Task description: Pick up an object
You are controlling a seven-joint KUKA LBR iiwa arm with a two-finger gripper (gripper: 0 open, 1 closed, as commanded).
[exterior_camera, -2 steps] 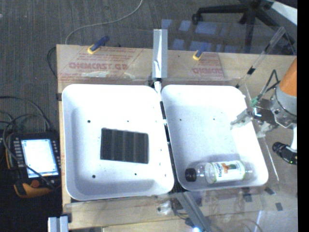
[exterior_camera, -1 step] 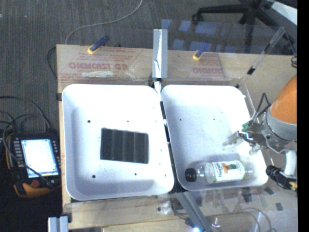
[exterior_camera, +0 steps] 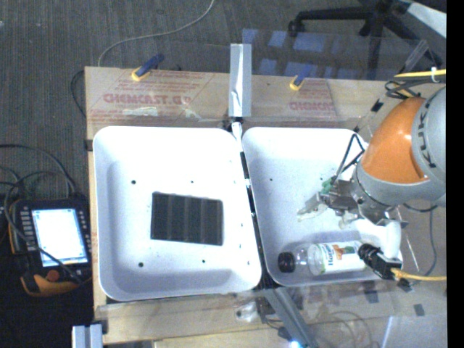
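Clear plastic bottle (exterior_camera: pixel 326 258) lies just below the hand (exterior_camera: pixel 313 206), whose fingers stand spread, holding nothing.

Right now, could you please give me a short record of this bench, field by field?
left bin: holds a flat dark rectangular object near its middle
right bin: holds a clear plastic bottle lying on its side by the near wall, dark cap pointing towards the left bin
arm: reaches in from the right, over the right bin
gripper: over the right bin's floor, just above the bottle in the view; nothing visibly held
finger state: cannot tell
task status: no object picked up yet
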